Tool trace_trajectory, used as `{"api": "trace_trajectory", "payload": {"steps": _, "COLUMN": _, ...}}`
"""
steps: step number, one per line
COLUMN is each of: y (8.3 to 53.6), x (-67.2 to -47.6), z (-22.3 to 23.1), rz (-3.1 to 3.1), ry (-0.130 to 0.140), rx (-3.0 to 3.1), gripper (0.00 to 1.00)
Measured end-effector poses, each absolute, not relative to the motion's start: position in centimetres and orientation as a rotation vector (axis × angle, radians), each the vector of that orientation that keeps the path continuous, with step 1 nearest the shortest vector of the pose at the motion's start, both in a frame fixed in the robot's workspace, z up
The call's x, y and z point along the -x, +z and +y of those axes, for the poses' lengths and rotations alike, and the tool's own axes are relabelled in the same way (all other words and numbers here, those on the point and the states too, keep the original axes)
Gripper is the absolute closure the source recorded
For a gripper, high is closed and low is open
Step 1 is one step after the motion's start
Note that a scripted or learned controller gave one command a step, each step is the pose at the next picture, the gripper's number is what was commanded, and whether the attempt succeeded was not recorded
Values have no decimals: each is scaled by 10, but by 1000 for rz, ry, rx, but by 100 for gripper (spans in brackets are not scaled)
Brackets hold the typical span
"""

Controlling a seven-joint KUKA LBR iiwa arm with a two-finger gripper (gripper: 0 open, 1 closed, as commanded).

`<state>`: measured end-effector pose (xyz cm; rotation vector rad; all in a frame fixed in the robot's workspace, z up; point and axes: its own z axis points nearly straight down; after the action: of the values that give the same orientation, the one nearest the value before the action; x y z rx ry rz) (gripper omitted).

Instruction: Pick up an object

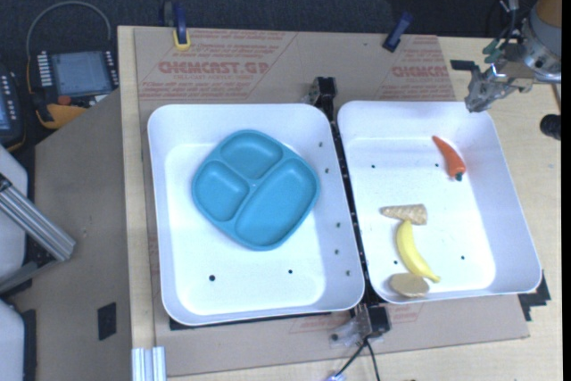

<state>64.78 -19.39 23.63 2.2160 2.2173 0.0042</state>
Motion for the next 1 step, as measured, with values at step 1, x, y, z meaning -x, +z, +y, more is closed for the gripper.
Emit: {"api": "trace_trajectory", "payload": {"steps": 1, "y": 269, "x": -648, "z": -194, "rz": 2219, "ry": 2, "rx": -2218, "gripper": 100}}
